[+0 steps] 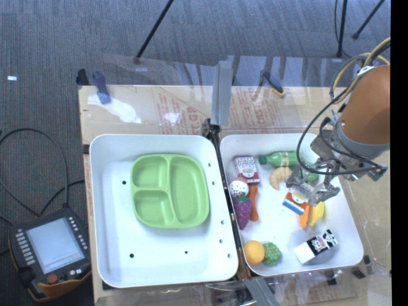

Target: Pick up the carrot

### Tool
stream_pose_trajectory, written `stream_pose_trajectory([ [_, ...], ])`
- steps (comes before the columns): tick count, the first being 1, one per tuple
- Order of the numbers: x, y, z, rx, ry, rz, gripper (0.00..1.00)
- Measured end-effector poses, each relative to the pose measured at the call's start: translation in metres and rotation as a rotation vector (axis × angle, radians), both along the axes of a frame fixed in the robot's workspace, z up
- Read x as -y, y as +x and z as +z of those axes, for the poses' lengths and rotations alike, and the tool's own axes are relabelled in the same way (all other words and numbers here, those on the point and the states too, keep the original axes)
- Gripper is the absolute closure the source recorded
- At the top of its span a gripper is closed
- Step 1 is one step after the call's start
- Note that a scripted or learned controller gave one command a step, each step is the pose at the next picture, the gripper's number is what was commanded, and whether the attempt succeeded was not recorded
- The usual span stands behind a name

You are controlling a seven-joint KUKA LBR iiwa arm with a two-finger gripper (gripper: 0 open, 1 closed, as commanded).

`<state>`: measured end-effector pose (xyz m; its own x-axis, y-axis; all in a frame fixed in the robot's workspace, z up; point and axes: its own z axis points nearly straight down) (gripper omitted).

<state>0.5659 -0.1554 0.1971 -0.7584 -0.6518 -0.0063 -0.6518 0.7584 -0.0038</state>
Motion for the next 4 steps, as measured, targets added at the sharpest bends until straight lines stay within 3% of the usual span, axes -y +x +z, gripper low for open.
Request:
stream_pose_trajectory([
  [1, 0.0, -0.001, -0.003, -0.006, 0.002, -0.001, 0.0],
  [2, 0.009, -0.018, -0.112, -0.01, 0.003, 0.203, 0.0],
  [3, 0.005, -0.015, -0.101, -0.006, 0.006, 0.206, 1.0],
  [4, -0.045, -0.001, 0.042, 0.008, -0.003, 0.259, 1.0],
])
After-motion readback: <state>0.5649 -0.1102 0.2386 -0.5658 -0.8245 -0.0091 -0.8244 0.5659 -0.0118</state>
